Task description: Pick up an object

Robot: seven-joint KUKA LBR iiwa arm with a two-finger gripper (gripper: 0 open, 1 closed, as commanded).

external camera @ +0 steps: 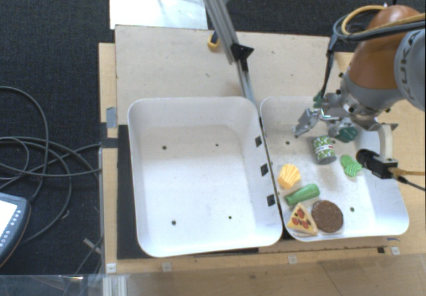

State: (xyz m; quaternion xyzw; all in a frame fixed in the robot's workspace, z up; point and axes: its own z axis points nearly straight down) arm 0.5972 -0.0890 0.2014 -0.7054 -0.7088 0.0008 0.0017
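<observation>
Gripper (324, 130) over the right bin (393, 221): we cannot tell its state, its tips blurred against a small green-labelled can (325, 149) just below. The can lies tilted on the bin floor, near a green toy (351, 165).

Position: the single camera is fixed high above the bench (173, 62).
Direction: it looks down at a slant, far edge at top.
Distance: far enough to frame the left bin (200, 115), the right bin (393, 218) and dark floor (53, 35) around.
Arm (393, 55): enters from the right.
</observation>
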